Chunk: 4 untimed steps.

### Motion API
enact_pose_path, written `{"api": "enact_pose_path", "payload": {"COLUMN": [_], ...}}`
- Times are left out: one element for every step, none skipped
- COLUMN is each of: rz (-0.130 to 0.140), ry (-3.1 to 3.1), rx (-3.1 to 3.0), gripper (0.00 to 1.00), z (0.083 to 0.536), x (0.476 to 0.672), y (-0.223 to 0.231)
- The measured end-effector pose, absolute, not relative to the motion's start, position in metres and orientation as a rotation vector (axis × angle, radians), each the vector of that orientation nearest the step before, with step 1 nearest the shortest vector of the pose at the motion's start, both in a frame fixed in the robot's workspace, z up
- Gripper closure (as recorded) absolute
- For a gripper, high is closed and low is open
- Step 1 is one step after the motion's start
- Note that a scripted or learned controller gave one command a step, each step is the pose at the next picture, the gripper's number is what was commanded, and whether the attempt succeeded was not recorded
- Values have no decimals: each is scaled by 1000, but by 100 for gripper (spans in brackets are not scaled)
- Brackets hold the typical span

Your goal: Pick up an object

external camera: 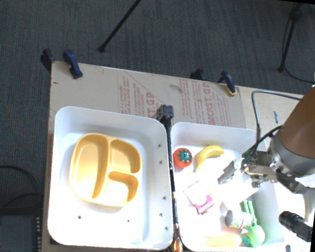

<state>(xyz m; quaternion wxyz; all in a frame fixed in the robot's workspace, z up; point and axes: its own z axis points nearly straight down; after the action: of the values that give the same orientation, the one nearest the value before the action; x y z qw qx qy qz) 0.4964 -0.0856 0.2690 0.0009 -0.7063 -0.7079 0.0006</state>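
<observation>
In the right bin (pixel 199 135) lie a yellow banana (pixel 209 153), a red tomato-like ball (pixel 182 157), a white and pink piece (pixel 201 202), a small can-like object (pixel 235 219), green toys (pixel 253 234) and a pale yellow piece (pixel 222 240). My gripper (pixel 240 177) hangs above the middle right of this bin, right of the banana and above the can. Its fingers are spread open and nothing is between them.
The left bin (pixel 69 118) holds a yellow divided plate (pixel 106 169). Blue clamps (pixel 72 62) hold the cardboard base at its far edge. A black cable (pixel 255 115) loops near the arm, and a black part (pixel 296 223) sticks out at the bin's right side.
</observation>
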Motion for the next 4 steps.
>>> {"api": "enact_pose_path", "payload": {"rz": [5, -5, 1, 2], "ry": [-2216, -2224, -2220, -2217], "rx": [-2218, -2225, -2219, -2220], "gripper": [0, 0, 0, 0], "z": [140, 91, 87, 87], "x": [474, 530, 566, 563], "y": [-91, -85, -82, -80]}}
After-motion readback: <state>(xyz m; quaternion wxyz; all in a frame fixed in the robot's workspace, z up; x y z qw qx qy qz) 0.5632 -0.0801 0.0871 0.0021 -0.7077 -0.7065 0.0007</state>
